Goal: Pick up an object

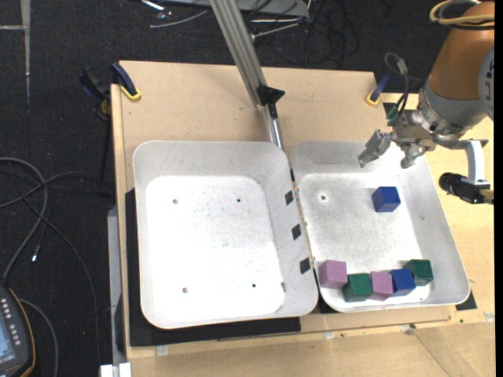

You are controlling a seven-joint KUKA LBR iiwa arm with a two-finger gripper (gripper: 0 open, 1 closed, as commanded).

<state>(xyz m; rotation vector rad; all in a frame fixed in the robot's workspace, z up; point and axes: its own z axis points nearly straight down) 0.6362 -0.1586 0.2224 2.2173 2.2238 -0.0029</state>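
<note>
End effector [388, 151], fingers spread and grasping nothing, is hovering over the right bin [440, 210], above and just left of the lone blue cube [386, 199]; descending off-centre risks nudging the cube away.

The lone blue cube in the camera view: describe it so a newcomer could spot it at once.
Start at the right-hand white bin. Five cubes huddle along its near edge; look away from them toward the far half, just below the end effector. The lone blue cube sits there by itself, touching nothing.
</note>
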